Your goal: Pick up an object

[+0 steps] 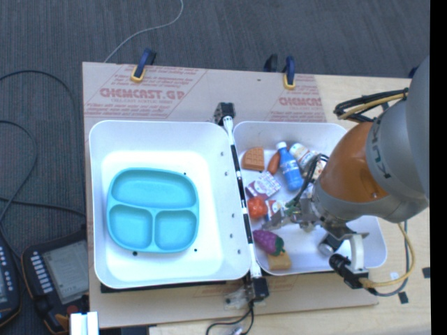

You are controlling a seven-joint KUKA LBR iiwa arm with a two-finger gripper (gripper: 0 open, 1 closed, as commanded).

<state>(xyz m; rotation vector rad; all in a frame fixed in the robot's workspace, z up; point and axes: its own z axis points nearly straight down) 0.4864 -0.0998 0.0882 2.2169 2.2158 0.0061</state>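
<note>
While toys crowd the right bin [377, 253], the left bin [98, 187] holds a blue tray [152, 209].

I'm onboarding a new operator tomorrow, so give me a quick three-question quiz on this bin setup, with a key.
1. True or false: the blue divided tray lies in the left bin.
2. Which item lies nearest the front edge of the right bin: A) the blue bottle, B) the purple toy, C) the orange waffle-like piece?
3. Fill in: the arm's band just above the wrist is coloured ______.

Key
1. True; the tray has three compartments and sits alone in that bin.
2. B; the purple toy lies low in the view, beside a tan piece.
3. Orange; below it the gripper is down among the toys.
</note>
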